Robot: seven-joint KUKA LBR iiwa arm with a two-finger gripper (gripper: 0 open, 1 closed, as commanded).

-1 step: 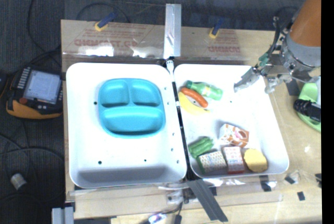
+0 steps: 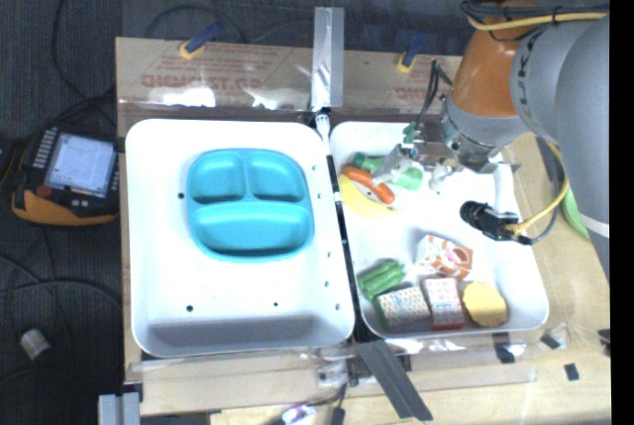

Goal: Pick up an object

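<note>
Setting: dark grey carpet under a brown bench (image 2: 149,66) with clear sheeting along its far edge. You have these items, left to right.

1. Handheld pendant (image 2: 69,177), orange-edged with a lit screen, on the carpet left of the bench.
2. Left bin (image 2: 158,314), white and shallow. It carries one blue divided tray (image 2: 248,200), lying flat at centre.
3. Right bin (image 2: 515,265), white, touching the left bin along a shared edge. Contents:
 - yellow and orange piece (image 2: 365,190) at the far-left corner, against the dividing wall;
 - green and white pieces (image 2: 396,172) just right of it, partly under the end effector;
 - green pod-shaped toy (image 2: 381,274) at near-left;
 - patterned block (image 2: 403,306) touching the near wall;
 - pink and white carton (image 2: 446,258) near the middle, a red-sided block (image 2: 443,299) just nearer than it;
 - yellow block (image 2: 484,304) at near-right.
4. Arm (image 2: 555,47), grey with an orange band, entering from the right. Its end effector (image 2: 424,154) hangs over the far part of the right bin, just above the green and white pieces. You cannot tell from this angle whether it is released or clenched, and nothing can be seen grasped in it.

Step in hand, as a judgement: the approach to a pick in the far-left cluster, lift not yet made. The likely target is one of the green and white pieces beneath the tool. The next move calls for a straight descent onto a single piece, clear of the yellow and orange neighbour and the bin wall, then a firm closure before raising.
</note>
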